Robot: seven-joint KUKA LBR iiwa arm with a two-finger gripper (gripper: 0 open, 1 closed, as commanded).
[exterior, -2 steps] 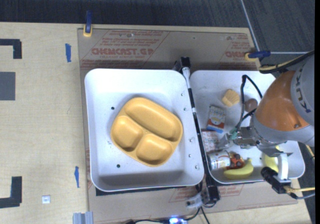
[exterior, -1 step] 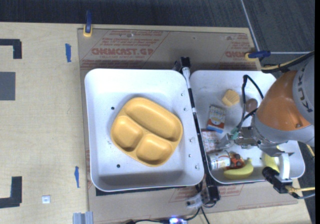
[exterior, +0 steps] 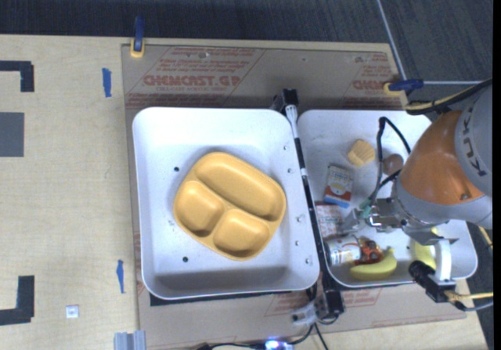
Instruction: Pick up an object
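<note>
Gripper (exterior: 366, 214) is hanging low over the right bin (exterior: 313, 131), reaching in from the right beneath the grey wrist and orange band, and whether it is clenched or released cannot be told — the metal at its tip is too small and cluttered to read. Nothing is visibly caught in it.

Candidate objects are lying close around it: a can (exterior: 341, 250) and a banana (exterior: 374, 266) near the front wall, a red-and-white packet (exterior: 338, 184) just beyond the tip, a tan block (exterior: 360, 153) farther back, and a brown lump (exterior: 391, 161) beside the cable. The left bin (exterior: 149, 184) is holding a yellow tray (exterior: 228, 203), well apart from the arm.

Doing the step well probably means committing to one item rather than the pile. The packet looks the most isolated (the can and banana are touching, so a closing grasp there could nudge both). A straight descent centred on the chosen thing, with the closing line set across its narrow side and clear of the bin wall, seems the safest approach — and lifting should be judged only once something is plainly sitting in the grasp.
</note>
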